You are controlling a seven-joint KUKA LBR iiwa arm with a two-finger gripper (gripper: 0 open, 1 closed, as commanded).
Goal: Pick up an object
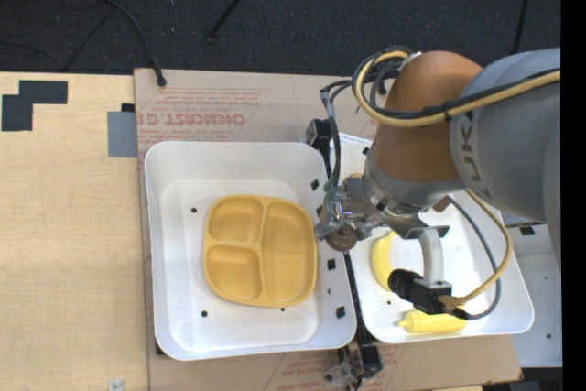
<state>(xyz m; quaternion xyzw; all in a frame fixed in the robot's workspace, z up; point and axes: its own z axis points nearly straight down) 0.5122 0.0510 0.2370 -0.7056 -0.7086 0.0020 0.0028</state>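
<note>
Camera view: looks down at a slant on my bench [64, 224] and both white bins.
Left bin [174, 197]: holds a yellow divided plate [261, 250] with three compartments, lying flat near the middle, nothing on it.
Right bin [508, 307]: mostly covered by my arm; just its near and right rim show.
Arm [458, 137]: grey with the orange band, reaching in from the right and hanging over the right bin, close to the wall shared with the left bin.
Gripper [343, 229]: sits low at that shared wall, buried under wrist and cables; I cannot tell how it stands or whether anything is in it.
Banana [380, 259]: a curved yellow piece, partly hidden by my wrist, so the name is my best reading.
Yellow object [430, 321]: lies at the near edge of the right bin, shape hard to make out.
Black part [412, 287]: just above it, joined to a yellow cable; object or fitting, unclear.
Cardboard [201, 110]: flat under the bins, printed lettering upside down.
</note>
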